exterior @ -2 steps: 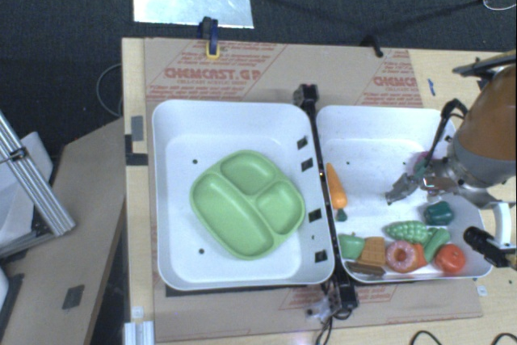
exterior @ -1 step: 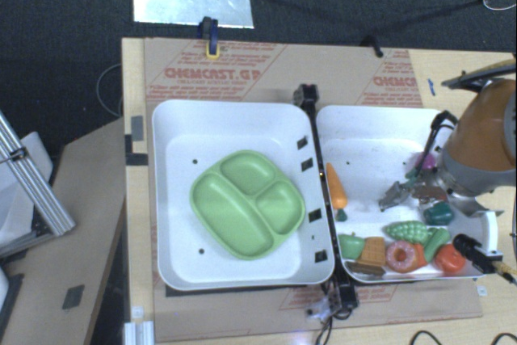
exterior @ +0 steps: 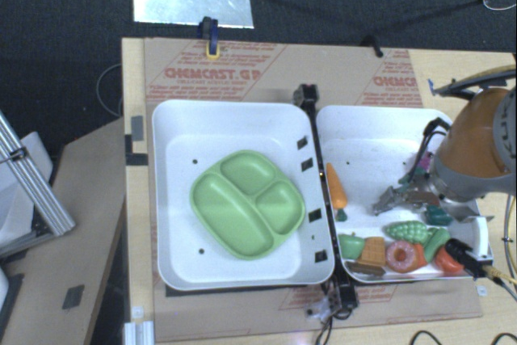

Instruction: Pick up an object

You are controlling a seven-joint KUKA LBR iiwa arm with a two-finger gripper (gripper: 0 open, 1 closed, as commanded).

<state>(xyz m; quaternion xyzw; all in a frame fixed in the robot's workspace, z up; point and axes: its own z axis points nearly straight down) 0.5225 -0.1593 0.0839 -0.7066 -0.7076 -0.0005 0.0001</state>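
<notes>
Two white bins sit side by side on the worktop [exterior: 266,65]. The left bin [exterior: 174,174] holds one green plate [exterior: 247,204] with three sections. The right bin [exterior: 363,141] holds a small pile of toy food along its edge at 6 o'clock.

In that pile I count one orange carrot [exterior: 335,187] with a green tip, lying just by the wall between the bins at about 9 o'clock of the right bin. Below it is one green piece [exterior: 350,244], then one tan block like toast [exterior: 372,252], one pink donut [exterior: 401,255], one bumpy green and yellow corn [exterior: 407,232], one green pepper shape [exterior: 437,239] and one orange-red piece [exterior: 449,260]. One small teal thing [exterior: 439,215] lies by the arm. The toys touch each other in a row, so where one ends and the next starts is hard to see.

The arm [exterior: 481,149] comes in from 3 o'clock, and its far part is cut off by the picture edge. The gripper [exterior: 393,198] hangs over the right bin, just above the corn, between the carrot and the teal thing. Its fingers look a bit apart, with nothing between them. The arm hides part of the bin at 3 o'clock.

One blue and yellow clamp [exterior: 211,37] sits at 12 o'clock on the worktop.
</notes>
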